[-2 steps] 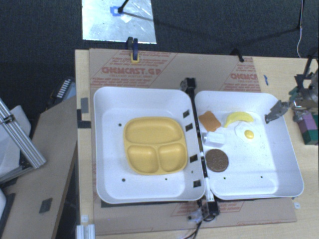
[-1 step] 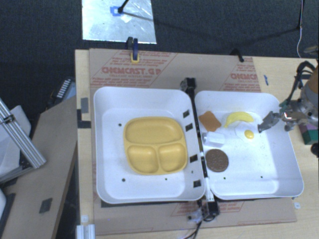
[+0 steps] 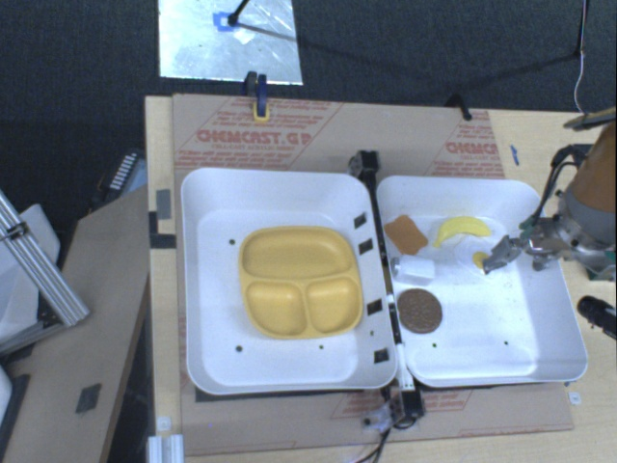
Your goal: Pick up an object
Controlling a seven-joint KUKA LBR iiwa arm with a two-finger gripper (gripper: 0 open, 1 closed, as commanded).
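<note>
The right bin [image 3: 540, 355] holds a yellow banana [image 3: 463, 228], an orange-brown block [image 3: 406, 233], a small white block [image 3: 415, 269] and a round brown disc [image 3: 419, 311]. My gripper [image 3: 516, 257] hovers low over the bin's right part, just right of the banana. It is open, with nothing between its fingers. A small yellow bit [image 3: 479, 258] lies right beside the left fingertip [image 3: 494, 261].
In the left bin [image 3: 207, 355] sits a yellow three-compartment plate [image 3: 294, 280]. A black divider with clips [image 3: 378, 258] runs between the bins. The grey arm [image 3: 593, 191] comes in over the right bin's rim.
</note>
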